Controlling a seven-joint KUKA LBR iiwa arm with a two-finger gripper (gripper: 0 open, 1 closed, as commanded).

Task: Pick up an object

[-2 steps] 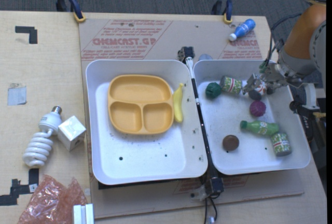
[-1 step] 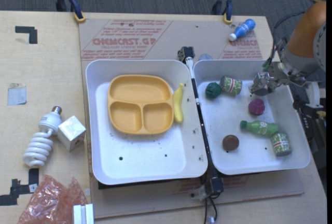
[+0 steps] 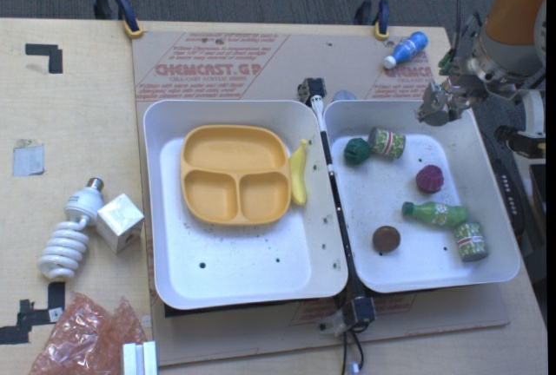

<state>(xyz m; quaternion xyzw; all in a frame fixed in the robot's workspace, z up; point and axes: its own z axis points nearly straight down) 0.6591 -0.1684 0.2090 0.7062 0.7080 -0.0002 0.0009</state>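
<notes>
Nearest the camera, a crumpled reddish plastic wrapper (image 3: 82, 334) is lying on the bench at the lower left, with a white spiral light bulb (image 3: 71, 233) and a small white cube (image 3: 120, 220) just above it. Two shallow white bins are sitting side by side — the left bin (image 3: 174, 273) is holding a yellow-orange divided plastic tray (image 3: 234, 173) and a yellow toy banana (image 3: 298, 174) leaning by its right edge. The right bin (image 3: 495, 265) is holding the candidates for picking: a dark green round toy (image 3: 357, 151), a small green-labelled can (image 3: 387, 142), a purple ball (image 3: 429, 179), a green toy bottle (image 3: 434, 212) lying with its long axis left to right, a brown ball (image 3: 386, 238) and a second small can (image 3: 470, 240). The arm's gripper (image 3: 440, 104) is hovering over this bin's upper right rim, carrying nothing; whether it is spread or closed cannot be told. The purple ball is probably the closest target — lying below the claw and slightly left, toward the camera.
</notes>
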